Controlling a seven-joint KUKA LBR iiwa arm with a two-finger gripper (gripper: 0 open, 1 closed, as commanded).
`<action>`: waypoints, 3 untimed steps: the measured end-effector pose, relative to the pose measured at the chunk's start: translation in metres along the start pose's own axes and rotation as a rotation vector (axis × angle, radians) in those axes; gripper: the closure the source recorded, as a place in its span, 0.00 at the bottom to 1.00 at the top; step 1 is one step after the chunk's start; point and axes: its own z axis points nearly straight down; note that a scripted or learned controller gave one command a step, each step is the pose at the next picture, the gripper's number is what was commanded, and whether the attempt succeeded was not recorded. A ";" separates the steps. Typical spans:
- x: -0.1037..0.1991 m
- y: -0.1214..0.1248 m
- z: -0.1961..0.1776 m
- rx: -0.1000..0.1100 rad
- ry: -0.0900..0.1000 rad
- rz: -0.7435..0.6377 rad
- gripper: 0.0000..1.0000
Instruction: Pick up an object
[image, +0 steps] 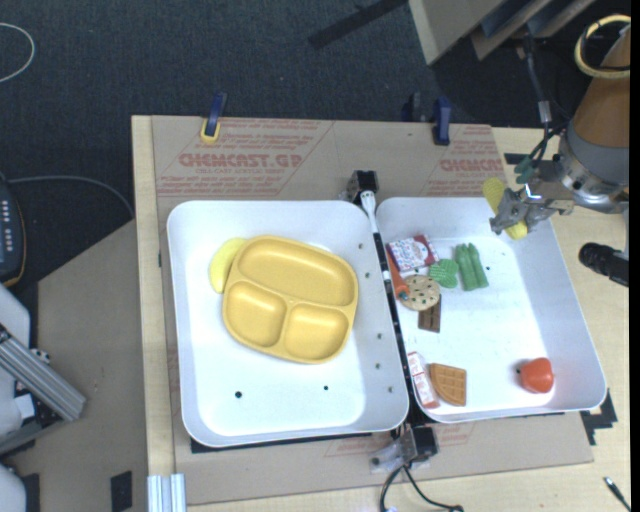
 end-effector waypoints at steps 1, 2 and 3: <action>0.054 0.002 -0.010 0.003 0.002 -0.003 1.00; 0.108 0.012 0.003 0.005 0.002 -0.002 1.00; 0.163 0.007 0.001 0.006 0.002 -0.004 1.00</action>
